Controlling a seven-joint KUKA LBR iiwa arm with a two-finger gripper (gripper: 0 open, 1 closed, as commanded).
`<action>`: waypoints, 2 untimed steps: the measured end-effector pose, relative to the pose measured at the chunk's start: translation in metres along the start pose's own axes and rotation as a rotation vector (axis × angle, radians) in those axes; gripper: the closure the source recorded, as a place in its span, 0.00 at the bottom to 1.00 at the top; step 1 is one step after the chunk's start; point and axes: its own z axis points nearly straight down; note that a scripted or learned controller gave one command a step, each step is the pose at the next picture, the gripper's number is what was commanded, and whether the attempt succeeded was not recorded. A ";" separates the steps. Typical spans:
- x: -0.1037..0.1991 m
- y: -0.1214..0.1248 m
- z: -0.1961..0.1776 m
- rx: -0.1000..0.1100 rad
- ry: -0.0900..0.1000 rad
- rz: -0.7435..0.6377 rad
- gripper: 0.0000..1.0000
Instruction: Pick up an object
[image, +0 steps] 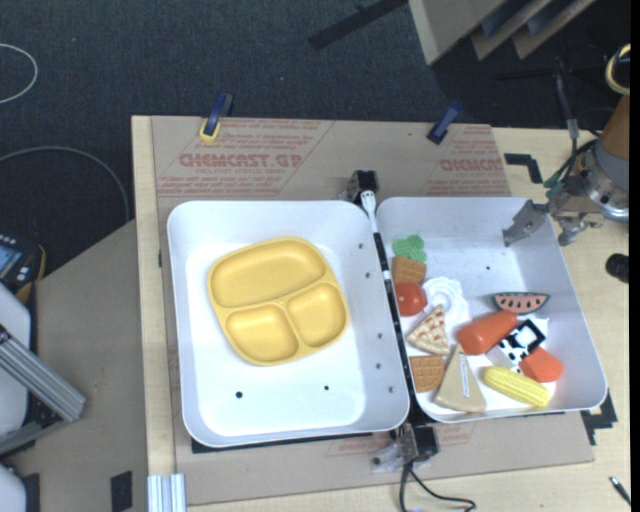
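Your gripper (545, 225) hangs over the far right part of the right bin (470, 215), its two fingers spread and nothing between them. The toys all lie toward the near side of that bin, well apart from it: a watermelon slice (521, 301) is nearest the tool, then an orange sausage (487, 332), a corn cob (516, 386), a small orange piece (543, 366) and a black-and-white block (521, 341). Further left sit a pizza slice (431, 331), a tomato (409, 297) and a green piece (408, 246) along the left wall.

Watch the crowding. The sausage, block and corn touch or nearly touch, so you could close on two things at once, or nudge one aside and come up bare. The watermelon slice looks flat and thin; the fingers may skid over it. Anything hard against the bin wall leaves little room for a finger. The yellow tray (277, 299) in the left bin (200, 390) is well clear of all this.
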 end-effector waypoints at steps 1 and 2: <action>0.000 0.003 -0.008 -0.014 -0.004 -0.003 0.00; -0.001 0.004 0.034 -0.009 -0.002 -0.003 0.00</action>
